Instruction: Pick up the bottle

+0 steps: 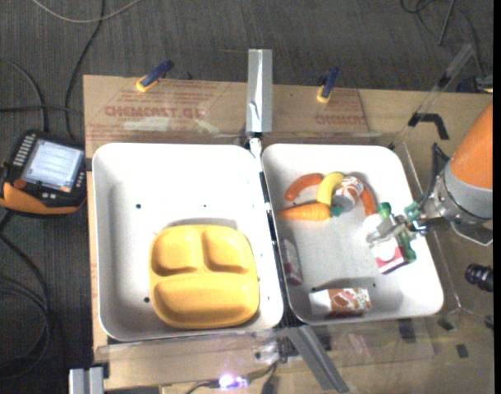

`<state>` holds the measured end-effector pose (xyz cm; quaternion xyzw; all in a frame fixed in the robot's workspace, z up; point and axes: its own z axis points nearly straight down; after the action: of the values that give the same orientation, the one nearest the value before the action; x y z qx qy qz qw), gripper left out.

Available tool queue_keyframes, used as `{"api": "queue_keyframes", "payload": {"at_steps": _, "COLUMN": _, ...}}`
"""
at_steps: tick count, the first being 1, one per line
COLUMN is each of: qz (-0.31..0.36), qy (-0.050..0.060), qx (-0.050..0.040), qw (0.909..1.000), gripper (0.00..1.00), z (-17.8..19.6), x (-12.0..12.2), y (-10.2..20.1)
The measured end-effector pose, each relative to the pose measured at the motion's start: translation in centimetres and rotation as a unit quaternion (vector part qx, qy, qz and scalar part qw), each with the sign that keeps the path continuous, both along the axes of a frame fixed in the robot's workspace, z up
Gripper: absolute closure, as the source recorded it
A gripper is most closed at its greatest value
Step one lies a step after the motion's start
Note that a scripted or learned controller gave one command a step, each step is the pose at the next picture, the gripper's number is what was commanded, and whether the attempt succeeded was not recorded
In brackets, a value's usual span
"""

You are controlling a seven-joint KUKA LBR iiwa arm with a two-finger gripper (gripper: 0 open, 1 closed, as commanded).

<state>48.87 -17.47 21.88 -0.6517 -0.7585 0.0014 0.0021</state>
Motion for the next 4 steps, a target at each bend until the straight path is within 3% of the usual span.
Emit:
{"api": "queue_keyframes", "payload": {"at_steps": 1, "qz": -0.089, "qy": 0.0, "qx": 0.0004, "qw": 0.9961, "gripper": 1.0, "z": -12.1, "x": -0.5, "y": -4.1}}
{"api": "queue_keyframes", "payload": {"at_steps": 2, "qz": -0.124, "qy": 0.001, "qx": -0.0003, "qw": 0.9922, "gripper": 1.0, "z": -7.7, "x": -0.5, "y": 3.8}}
{"api": "queue_keyframes", "payload": {"at_steps": 3, "qz": -0.098, "qy": -0.005, "qx": -0.0012, "qw": 0.9952, "gripper": 1.0, "z": -12.4, "x": 0.0, "y": -2.7}}
{"api": "queue_keyframes", "payload": {"at_steps": 4, "qz": -0.157, "qy": -0.014, "qx": -0.005, "qw": 0.9874, "gripper": 1.0, "z": -12.5, "x": 0.1, "y": 1.4}}
